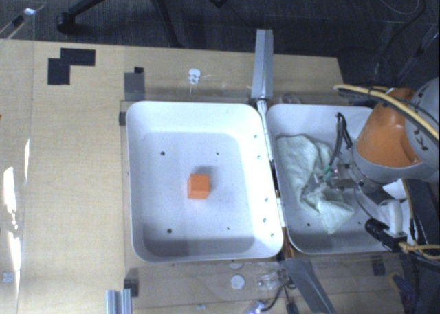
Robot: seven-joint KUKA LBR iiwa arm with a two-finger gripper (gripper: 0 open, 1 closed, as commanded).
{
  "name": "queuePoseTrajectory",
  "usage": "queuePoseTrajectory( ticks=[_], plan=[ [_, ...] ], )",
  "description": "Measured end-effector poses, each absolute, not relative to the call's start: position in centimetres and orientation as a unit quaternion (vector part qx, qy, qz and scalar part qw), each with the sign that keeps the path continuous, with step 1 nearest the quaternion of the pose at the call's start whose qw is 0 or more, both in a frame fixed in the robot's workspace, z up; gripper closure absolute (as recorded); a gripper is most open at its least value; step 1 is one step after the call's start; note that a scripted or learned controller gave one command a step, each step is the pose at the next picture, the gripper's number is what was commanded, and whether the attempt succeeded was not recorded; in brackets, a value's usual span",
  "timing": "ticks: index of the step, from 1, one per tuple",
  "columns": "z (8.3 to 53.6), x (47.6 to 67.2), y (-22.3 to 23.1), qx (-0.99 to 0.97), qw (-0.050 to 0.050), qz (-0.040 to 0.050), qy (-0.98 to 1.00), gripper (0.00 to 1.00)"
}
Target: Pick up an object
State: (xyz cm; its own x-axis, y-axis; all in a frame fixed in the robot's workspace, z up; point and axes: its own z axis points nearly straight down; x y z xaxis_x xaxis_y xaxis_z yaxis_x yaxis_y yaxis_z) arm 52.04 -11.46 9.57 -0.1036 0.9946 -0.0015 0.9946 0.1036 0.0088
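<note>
The hand point(328, 183) is low in the right bin point(357, 115), over a crumpled white cloth point(300, 161) near that bin's left wall, probably to grab it; its state I cannot tell. An orange cube point(199, 186) sits mid-floor in the left bin point(192, 117).

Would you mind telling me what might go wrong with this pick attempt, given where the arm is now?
1. The gripper is down on the crumpled white cloth in the right bin; soft folds may slip out or only partly lift.
2. A trailing cloth could snag on the divider between the bins.
3. The orange cube sits alone in the left bin, well away from the gripper.
</note>
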Motion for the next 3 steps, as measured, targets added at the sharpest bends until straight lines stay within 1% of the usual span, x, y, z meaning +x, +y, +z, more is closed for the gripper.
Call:
queuePoseTrajectory(
  ticks=[1,2,3],
  plan=[
    [10.6,52.2,-11.4,0.669,0.004,0.0038,0.743,1.00],
    [9.3,49.6,-10.8,0.660,0.013,0.0080,0.751,1.00],
    [18.4,51.5,-8.1,0.728,0.001,0.0008,0.686,1.00]
  ],
)
